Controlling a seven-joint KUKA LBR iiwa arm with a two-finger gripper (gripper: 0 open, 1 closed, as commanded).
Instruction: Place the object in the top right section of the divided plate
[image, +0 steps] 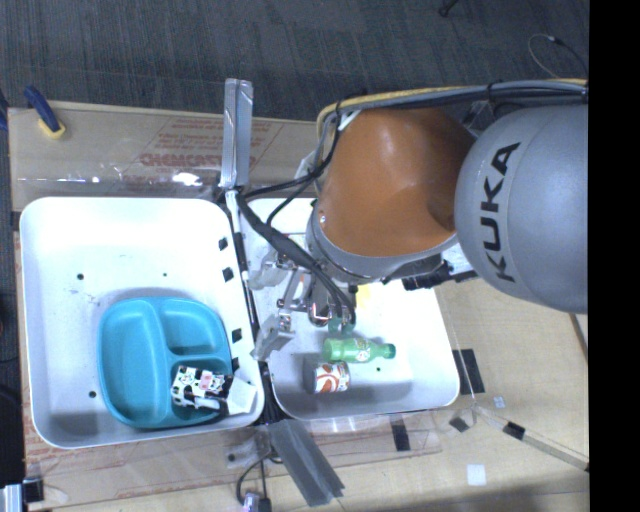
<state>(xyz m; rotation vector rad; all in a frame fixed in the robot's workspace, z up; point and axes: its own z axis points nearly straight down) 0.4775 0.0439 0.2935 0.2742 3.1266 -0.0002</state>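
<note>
Green bottle (358, 349) seems to be the object of the task, though this is only my judgement: it lies on its side in the right bin (435, 380), and a small red-and-white can (332, 378) lies just below it, almost touching. The gripper (320, 312) hangs over the left part of this bin, just above and left of the bottle. Its metal parts are crowded together under the wrist, so I cannot tell how it is set, and I see nothing held in it.

Little of the task looks done. The divided plate (130, 370), which is blue, sits in the left bin (60, 250), and its top right section looks bare (a small black-and-white item (198, 386) lies in the lower right section, partly over the rim).

For moving, room is tight on the pick side: the bottle is close to the can and near the wall between the two bins. The carry must cross this wall. Over the plate, open space is good, with bare bin floor above and left of it.
</note>
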